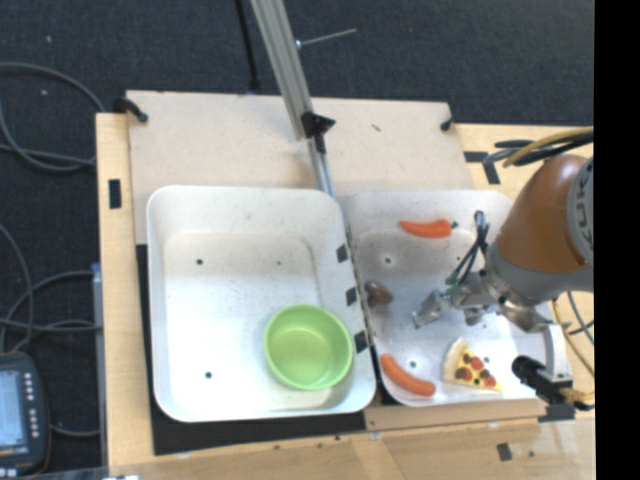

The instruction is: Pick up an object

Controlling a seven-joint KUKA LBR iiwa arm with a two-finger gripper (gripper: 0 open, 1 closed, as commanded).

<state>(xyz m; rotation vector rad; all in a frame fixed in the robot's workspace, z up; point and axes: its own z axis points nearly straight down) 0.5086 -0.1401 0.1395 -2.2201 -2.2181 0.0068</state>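
My gripper [432,313] hangs low over the middle of the right bin [400,268], reaching in from the right under the orange wrist band. Nothing shows between its fingers. A red chili pepper [426,228] lies toward the bin's far side. A small brown object [377,292] rests near the bin's left wall, left of the gripper. A hot dog [407,375] lies at the near edge, and a pizza slice [471,368] lies to its right, just below the gripper.
The left bin [200,268] holds a green bowl [308,346] near its front right corner. A slanted metal pole [290,73] runs from the top down to the gap between the bins. Cables trail on the right.
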